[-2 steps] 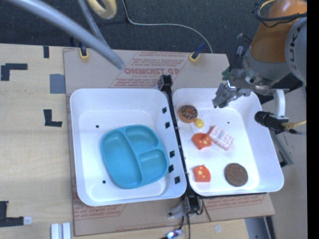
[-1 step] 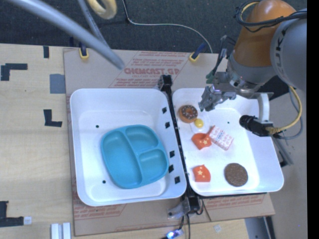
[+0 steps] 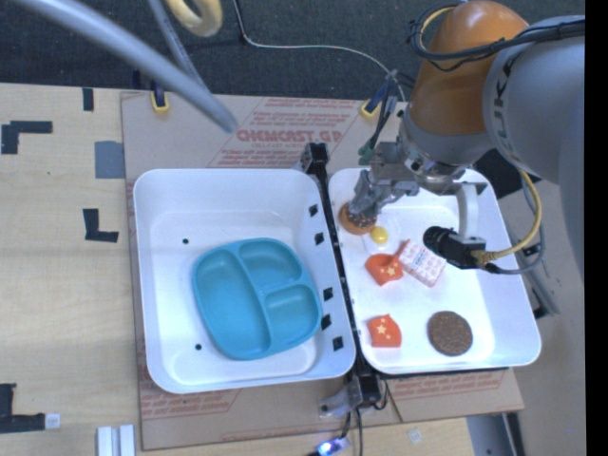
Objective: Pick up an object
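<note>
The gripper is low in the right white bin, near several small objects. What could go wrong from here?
The gripper hangs over a small brown disc beside the bin's left wall; the fingers might strike that wall. A small yellow ball lies close by and could roll away if nudged. The red strawberry-like piece touches a pink-white block, so one may drag the other.

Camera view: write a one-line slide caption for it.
KUKA arm lowers its gripper over small toy foods in the right bin, beside a blue divided plate in the left bin.
</note>
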Robot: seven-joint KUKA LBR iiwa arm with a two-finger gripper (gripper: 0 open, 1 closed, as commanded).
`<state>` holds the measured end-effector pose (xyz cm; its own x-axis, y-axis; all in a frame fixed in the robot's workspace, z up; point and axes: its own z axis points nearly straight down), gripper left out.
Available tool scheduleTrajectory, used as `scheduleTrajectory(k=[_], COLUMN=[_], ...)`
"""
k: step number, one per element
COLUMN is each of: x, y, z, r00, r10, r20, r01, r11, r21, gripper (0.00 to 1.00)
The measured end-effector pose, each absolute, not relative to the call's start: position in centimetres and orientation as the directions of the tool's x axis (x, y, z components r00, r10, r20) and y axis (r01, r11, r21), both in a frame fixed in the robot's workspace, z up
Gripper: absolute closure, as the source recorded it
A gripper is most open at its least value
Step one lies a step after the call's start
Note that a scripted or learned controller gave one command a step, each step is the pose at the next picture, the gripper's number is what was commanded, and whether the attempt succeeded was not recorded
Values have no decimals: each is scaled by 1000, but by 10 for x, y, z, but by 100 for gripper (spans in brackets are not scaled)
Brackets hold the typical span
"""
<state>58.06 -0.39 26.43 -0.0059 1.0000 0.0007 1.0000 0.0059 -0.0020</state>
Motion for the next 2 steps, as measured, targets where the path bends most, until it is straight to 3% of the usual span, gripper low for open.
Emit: scheduleTrajectory(k=[2], x=[556], y=[94], z=[239], r00=[-5], r10=[1000], r20=[0], r01=[1000], r11=[5], r21=[-4], gripper=[100])
